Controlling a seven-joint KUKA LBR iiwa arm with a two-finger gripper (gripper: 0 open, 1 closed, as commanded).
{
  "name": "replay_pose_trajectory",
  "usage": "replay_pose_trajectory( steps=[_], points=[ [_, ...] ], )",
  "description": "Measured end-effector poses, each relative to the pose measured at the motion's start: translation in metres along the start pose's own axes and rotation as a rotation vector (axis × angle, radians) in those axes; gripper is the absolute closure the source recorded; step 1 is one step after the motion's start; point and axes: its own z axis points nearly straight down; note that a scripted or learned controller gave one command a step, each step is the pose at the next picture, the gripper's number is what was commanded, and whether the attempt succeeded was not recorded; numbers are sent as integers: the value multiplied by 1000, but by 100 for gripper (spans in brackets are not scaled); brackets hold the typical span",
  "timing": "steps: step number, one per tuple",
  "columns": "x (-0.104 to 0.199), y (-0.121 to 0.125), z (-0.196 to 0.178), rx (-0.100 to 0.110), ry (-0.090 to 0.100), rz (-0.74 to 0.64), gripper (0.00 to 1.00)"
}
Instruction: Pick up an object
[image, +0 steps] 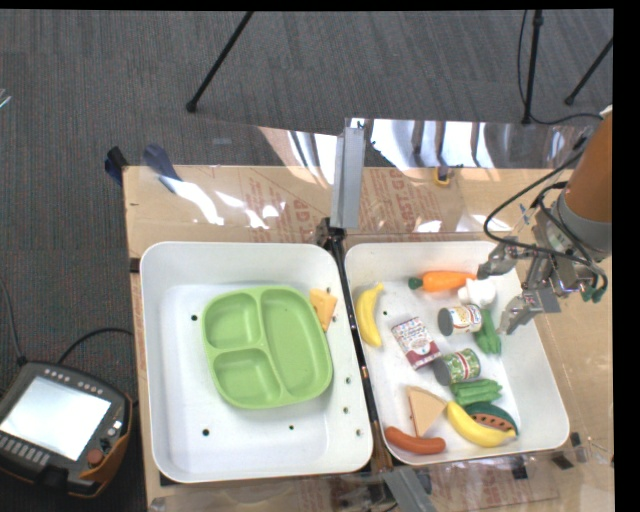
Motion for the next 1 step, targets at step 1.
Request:
replay_pose_trajectory(
  steps=[1],
  points=[
    [-9,43,115,2,-5,62,0]
  ],
)
